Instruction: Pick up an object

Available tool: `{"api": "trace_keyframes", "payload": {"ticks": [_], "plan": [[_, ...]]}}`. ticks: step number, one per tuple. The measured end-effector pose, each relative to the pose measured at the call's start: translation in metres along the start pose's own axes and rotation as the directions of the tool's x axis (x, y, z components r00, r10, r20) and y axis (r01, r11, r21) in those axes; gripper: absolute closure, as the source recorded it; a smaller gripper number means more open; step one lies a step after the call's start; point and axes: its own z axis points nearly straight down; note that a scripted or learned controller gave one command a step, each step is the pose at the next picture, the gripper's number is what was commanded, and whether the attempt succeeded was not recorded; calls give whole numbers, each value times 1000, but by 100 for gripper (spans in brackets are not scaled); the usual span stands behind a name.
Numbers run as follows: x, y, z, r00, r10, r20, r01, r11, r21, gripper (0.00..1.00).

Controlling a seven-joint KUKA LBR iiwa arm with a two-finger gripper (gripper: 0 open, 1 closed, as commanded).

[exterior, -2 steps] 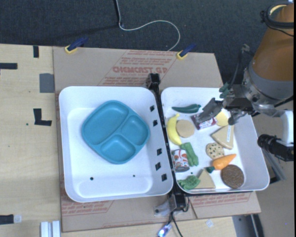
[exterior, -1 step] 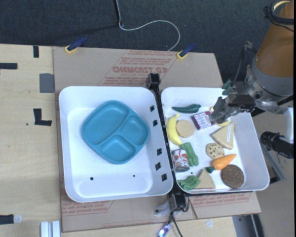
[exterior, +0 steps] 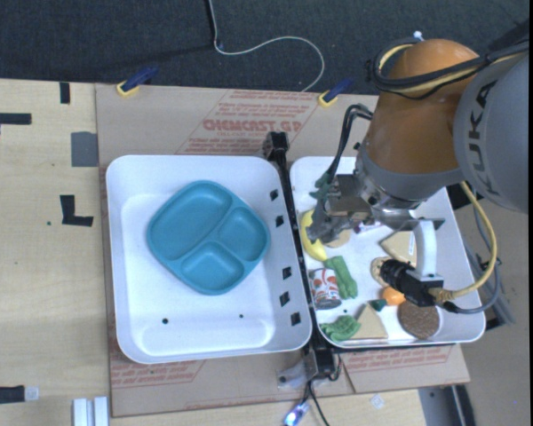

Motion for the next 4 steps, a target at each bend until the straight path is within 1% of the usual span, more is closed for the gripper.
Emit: {"api": "trace_keyframes", "payload": {"ticks": [1,2,3,4], "plan": [[-53,1,16,1000,12,3,-12,1000,-5,100],[-63,-24,56,1000,9,1,-9,1000,-3,100],[-22,-23,99,1000,4,0,-4,1000,-1,100],[27,-2,102,1000,1,-1,-1,1000,-7,100]]}}
